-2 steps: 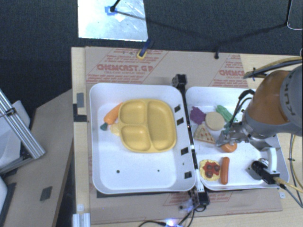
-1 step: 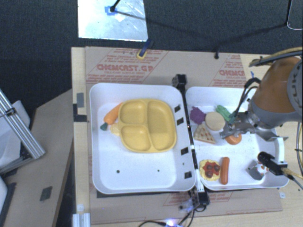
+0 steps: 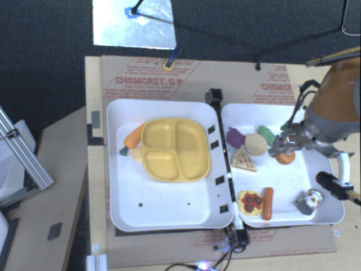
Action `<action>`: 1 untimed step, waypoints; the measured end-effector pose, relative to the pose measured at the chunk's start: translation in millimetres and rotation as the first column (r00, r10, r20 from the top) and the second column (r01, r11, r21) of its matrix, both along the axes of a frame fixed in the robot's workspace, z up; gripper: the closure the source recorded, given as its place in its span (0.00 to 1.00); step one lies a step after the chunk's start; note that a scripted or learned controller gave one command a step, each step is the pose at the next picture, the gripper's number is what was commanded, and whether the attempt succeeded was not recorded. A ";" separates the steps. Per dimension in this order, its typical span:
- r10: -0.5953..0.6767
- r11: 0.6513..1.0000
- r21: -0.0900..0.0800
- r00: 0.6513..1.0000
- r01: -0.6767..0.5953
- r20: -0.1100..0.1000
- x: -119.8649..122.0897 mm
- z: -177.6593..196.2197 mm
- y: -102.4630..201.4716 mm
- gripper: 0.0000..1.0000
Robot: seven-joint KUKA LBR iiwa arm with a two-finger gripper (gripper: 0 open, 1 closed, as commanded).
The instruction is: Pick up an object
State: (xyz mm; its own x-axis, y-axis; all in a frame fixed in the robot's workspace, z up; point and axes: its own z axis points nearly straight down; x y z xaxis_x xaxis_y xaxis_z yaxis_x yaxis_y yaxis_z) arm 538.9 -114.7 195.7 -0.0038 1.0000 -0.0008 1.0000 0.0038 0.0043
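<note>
left bin point(image 3: 121, 168): divided plate point(image 3: 172, 149), carrot point(image 3: 133, 135) at its left | right bin point(image 3: 330, 210): toy foods

Shiny metal sheet point(image 3: 134, 14) on dark floor beyond the bench point(image 3: 96, 83).

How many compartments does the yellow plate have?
3. The plate in the left bin has two compartments on its far side, left and right, and one wider compartment along its near side.

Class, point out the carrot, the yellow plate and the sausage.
carrot point(image 3: 134, 135), camera view, middle of its orange body.
yellow plate point(image 3: 175, 176), camera view, its lower rim.
sausage point(image 3: 267, 202), camera view, its middle.
</note>
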 end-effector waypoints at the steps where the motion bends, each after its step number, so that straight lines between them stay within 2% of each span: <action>1: 0.000 1.000 0.000 1.000 0.000 0.001 1.3 30.5 0.0 1.00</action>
